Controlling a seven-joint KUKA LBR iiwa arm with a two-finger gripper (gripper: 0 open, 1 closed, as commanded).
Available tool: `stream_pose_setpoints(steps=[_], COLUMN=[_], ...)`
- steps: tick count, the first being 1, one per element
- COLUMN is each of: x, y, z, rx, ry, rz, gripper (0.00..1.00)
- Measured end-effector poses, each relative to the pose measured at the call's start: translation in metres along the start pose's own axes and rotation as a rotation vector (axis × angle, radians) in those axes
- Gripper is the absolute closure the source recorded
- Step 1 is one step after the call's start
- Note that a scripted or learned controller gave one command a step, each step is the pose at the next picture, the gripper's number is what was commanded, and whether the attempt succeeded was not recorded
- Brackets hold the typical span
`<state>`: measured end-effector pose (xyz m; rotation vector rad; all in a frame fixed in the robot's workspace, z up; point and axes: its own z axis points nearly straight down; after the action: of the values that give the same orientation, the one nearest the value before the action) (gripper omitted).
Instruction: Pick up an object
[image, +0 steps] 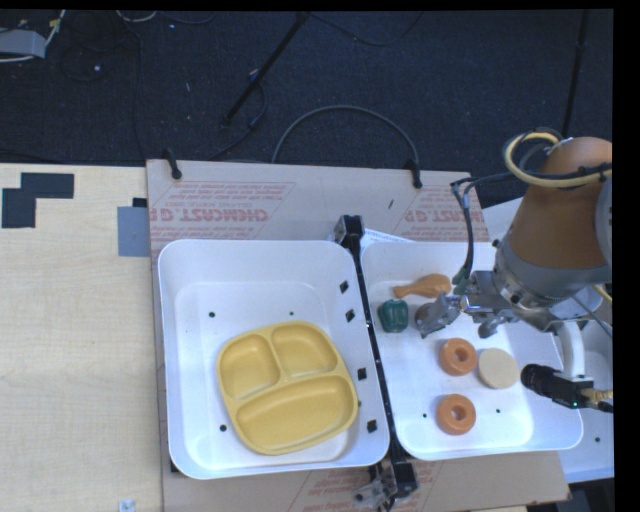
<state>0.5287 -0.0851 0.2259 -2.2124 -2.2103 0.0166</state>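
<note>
Gripper (437, 317) low over the right bin (505, 425), just beside a green piece (393, 316) on the left, a drumstick (424, 288) just above, a donut (459, 356) just below. Jaw opening: cannot tell from this slant, wrist and cabling in the way. Nothing seen in its hold.

Likeliest target, as a judgement: the drumstick, near the bin's top left, close to the wall shared with the left bin (195, 300).

Risks from here:
- Wrong item caught or knocked, with green piece, drumstick and donut all crowded round the gripper.
- Drumstick pushed aside rather than gripped, if closed along its length instead of across it.
- Slip off the smooth, rounded meat end, or a spin about the thin end.
- Bump against the shared wall, given how near it lies.

Drumstick's long axis: roughly left to right in the view, tilted slightly up toward the right. Thin bone end to the left, toward the shared wall; fat end to the right, toward the arm. Lying flat, apparently.

Elsewhere: a second donut (456, 413) and a pale disc (498, 368), farther down the same bin; a yellow tray (288, 385) in the left bin.
</note>
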Motion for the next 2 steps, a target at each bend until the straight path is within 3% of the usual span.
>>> stream_pose_setpoints(steps=[1, 2], x=[0.0, -0.003], y=[0.002, 0.009], z=[-0.007, 0.054], rx=[-0.013, -0.009], ry=[-0.001, -0.001], rz=[-0.002, -0.001], gripper=[0.0, 0.0])
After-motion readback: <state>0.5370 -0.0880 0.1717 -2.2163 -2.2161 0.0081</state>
